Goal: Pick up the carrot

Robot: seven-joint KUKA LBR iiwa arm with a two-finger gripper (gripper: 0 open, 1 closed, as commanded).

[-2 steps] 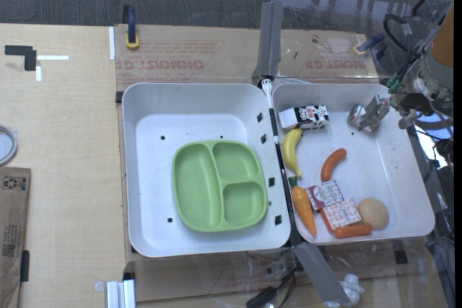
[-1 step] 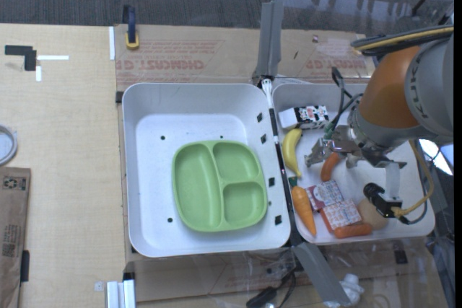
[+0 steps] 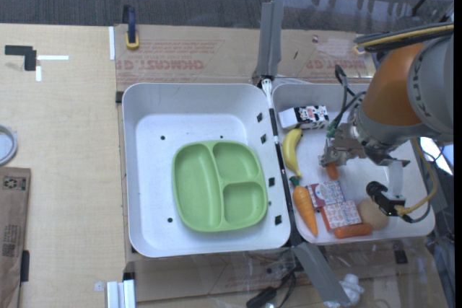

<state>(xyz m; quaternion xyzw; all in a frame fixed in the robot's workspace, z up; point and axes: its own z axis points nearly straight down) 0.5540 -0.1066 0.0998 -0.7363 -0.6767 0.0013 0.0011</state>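
Carrot point(image 3: 304, 209) was seen lying in the right-hand bin point(image 3: 422, 227), at that bin's lower left, close against the wall shared with the left bin point(image 3: 137, 155). Its long axis ran nearly up and down the frame, with the thick end uppermost and the tip aimed down and slightly right. A banana point(image 3: 291, 148) lay just above it. The gripper point(image 3: 336, 155) was poised right of the banana, above and right of the carrot; how its grip stood could not be told
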